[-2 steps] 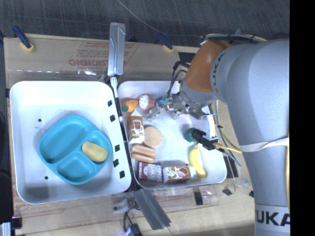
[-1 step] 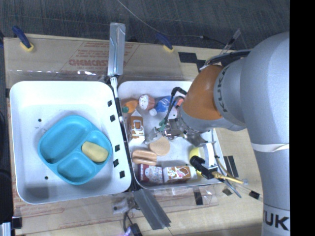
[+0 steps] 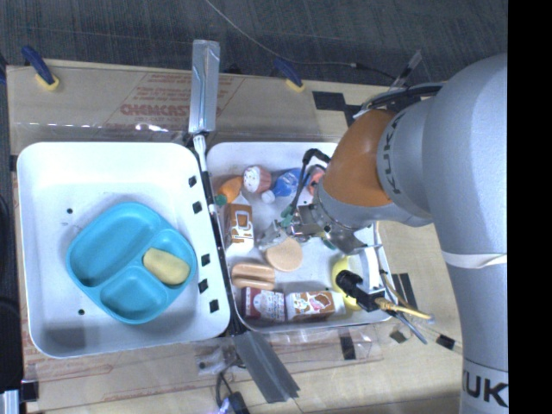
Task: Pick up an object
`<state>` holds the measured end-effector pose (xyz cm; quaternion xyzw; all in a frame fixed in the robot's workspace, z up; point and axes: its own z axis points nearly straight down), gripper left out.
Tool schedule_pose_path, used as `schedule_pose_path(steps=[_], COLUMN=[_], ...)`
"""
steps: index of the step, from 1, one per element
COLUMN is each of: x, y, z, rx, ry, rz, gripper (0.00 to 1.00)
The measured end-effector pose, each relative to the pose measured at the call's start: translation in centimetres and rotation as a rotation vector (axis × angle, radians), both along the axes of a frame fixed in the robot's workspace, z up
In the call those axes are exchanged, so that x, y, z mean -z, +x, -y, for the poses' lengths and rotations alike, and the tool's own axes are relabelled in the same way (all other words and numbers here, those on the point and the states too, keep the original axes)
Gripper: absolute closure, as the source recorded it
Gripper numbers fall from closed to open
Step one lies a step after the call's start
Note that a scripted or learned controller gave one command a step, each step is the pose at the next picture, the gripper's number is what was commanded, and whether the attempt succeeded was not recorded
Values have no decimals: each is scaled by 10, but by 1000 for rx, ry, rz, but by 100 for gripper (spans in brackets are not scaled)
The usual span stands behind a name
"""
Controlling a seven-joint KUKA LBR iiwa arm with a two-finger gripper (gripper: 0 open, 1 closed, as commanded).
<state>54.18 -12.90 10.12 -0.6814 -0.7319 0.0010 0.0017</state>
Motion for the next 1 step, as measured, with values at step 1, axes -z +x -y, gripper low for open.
schedule_pose_path(steps=[1], x=[-94], y=[62], z=[-90], rx=[112], ry=[2], rz=[10], gripper=[100])
